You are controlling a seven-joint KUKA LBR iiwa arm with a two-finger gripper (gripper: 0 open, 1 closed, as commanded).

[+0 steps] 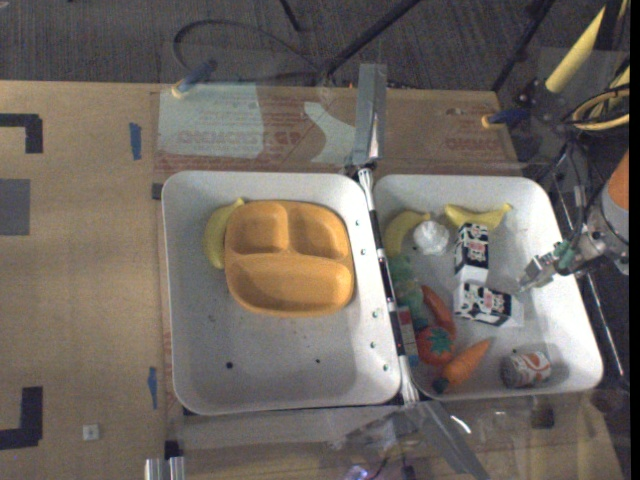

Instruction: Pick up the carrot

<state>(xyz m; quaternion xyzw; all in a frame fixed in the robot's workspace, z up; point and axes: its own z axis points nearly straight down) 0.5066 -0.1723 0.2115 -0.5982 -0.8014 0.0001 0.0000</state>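
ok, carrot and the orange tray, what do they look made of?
Carrot: probably moulded plastic toy food; uniform orange, smooth, slightly shiny, with a green stub at its lower left end. Tray: looks like matte plastic; one even yellow-orange colour, rounded moulded compartments, soft highlights. Resolution leaves both open.

The counter (pixel 80 298) looks like matt, pale wood — plywood perhaps. Both white bins (pixel 190 368) have a smooth plastic sheen. The orange tray (pixel 288 258) is glossy moulded plastic, and the carrot (pixel 466 362) looks smooth and plastic too — faintly shiny.
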